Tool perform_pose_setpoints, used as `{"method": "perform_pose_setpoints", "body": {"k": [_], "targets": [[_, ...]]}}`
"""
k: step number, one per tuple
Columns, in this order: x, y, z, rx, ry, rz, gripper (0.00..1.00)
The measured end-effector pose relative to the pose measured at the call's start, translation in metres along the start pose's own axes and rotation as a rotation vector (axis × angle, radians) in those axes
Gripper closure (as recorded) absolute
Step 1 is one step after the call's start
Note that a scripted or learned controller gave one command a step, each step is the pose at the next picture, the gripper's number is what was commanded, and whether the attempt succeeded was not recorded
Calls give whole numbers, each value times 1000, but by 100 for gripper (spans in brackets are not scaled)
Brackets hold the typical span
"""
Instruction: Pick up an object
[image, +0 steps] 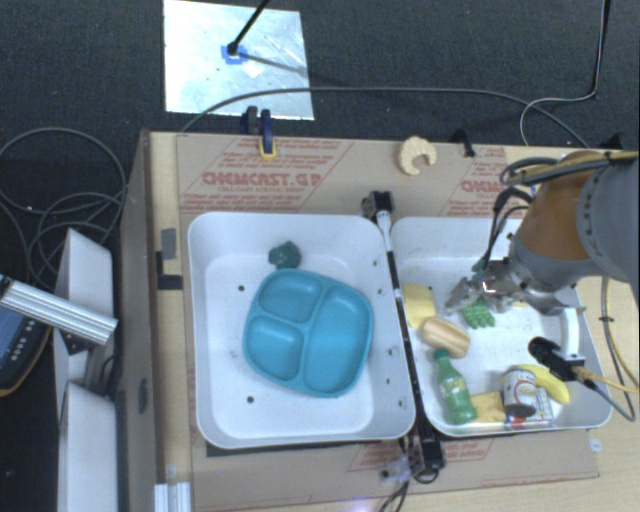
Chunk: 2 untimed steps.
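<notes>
Two shallow white bins sit side by side on the tabletop (330, 165), which is covered by a brown sheet printed in red with "CHEMCAST GP", readable at the upper left and repeated, partly hidden, at the upper right.

The left bin (215, 300) holds two things: one blue divided plate (307, 332) with three compartments, and one small dark green lump (285, 255) touching the plate's upper edge.

The right bin (440, 245) holds six things that can be counted. One pale yellow block (418, 299) lies near the divider, with one tan bread-like roll (446, 336) just below it. One green bottle (455, 388) lies below the roll. One small can (521, 392) with a red and white label, its writing too small to read, lies near the bottom edge, touching one yellow banana (553, 383). One bright green ridged piece (479, 314) lies beside the roll's upper right.

The arm's claw (476, 291) is low inside the right bin, just above the green ridged piece. Whether its fingers are spread or pressed together cannot be told.

One beige curved piece (417, 154) rests on the printed sheet above the bins. One blue and yellow clamp (263, 130) grips the sheet's top edge.
</notes>
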<state>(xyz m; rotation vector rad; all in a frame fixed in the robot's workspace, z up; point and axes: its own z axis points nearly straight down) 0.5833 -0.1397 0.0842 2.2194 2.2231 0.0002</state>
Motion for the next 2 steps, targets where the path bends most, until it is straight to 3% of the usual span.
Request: {"method": "perform_pose_setpoints", "body": {"k": [1, 2], "targets": [[0, 1, -11, -3, -1, -1, 100], [79, -11, -101, -4, 1, -3, 100]]}}
